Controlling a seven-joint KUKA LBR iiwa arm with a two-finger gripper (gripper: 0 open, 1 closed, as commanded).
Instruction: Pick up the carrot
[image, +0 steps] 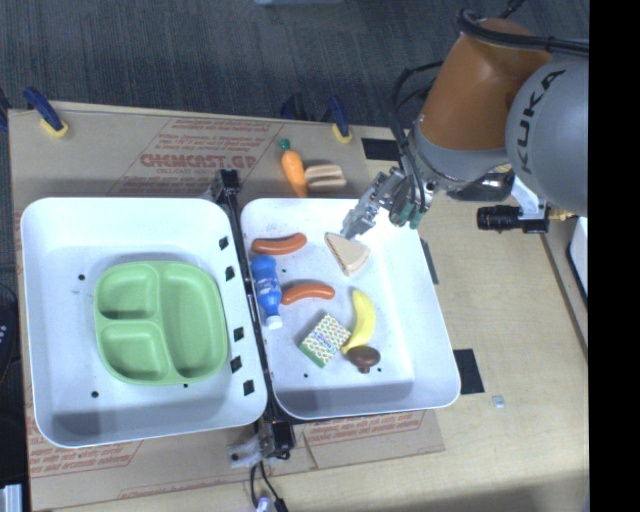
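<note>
Camera view looks down on 2 white bins side by side. Nearest, at the bottom of the right bin (430, 385), a banana (361, 318) lies with a dark brown lump (364, 357) touching its lower end; I cannot tell what the lump is. Just left of it sits a small yellow and green packet (324, 340). Above these lie 2 toy sausages (307, 292), a blue bottle (265, 286) against the left wall, and a sandwich wedge (348, 252). The left bin (40, 300) holds a green tray with 3 sections (160, 320).

The gripper (372, 212) hangs over the top edge of the right bin, just above the sandwich wedge, tilted down to the left. It is small and blurry, so I cannot tell if it is wide or narrow. Nothing shows in it.

Farthest back, the carrot (293, 170) lies outside the bins on the cardboard (180, 150), touching a hot dog bun (324, 177). It probably fell there, so the arm must reach over the rim. The arm (490, 90) is cut off at the top right.
</note>
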